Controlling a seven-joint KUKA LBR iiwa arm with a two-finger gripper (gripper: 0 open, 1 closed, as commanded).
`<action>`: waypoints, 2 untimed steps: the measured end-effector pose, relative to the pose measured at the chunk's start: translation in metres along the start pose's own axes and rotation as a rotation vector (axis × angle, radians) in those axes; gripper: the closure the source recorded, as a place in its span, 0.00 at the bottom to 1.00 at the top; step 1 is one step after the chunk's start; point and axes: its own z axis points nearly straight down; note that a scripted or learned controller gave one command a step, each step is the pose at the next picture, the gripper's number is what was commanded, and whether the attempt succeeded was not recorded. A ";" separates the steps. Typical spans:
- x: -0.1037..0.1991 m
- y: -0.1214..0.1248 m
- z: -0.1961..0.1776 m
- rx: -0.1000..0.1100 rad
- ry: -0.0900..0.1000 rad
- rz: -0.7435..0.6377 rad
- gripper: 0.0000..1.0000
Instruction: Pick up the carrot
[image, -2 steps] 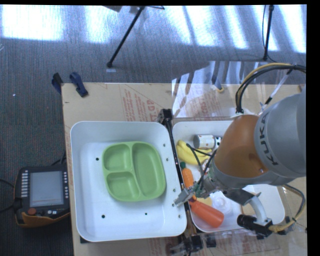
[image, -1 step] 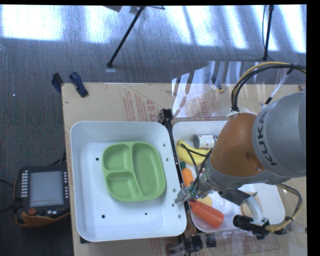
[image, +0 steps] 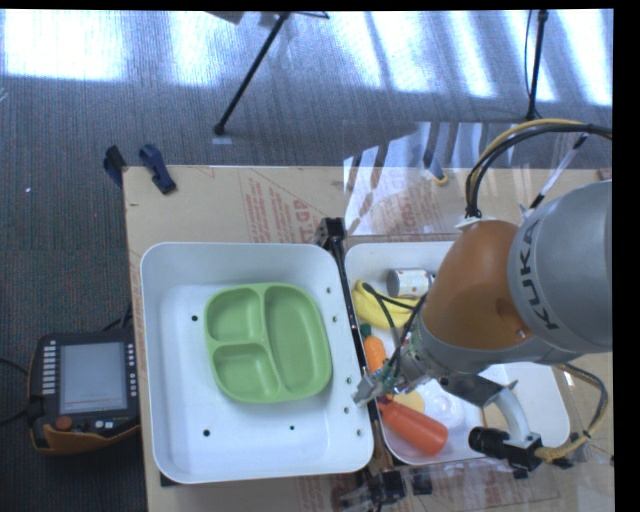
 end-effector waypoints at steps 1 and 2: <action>0.000 0.000 -0.010 0.000 0.002 0.001 1.00; 0.066 0.026 -0.034 0.001 -0.054 0.202 1.00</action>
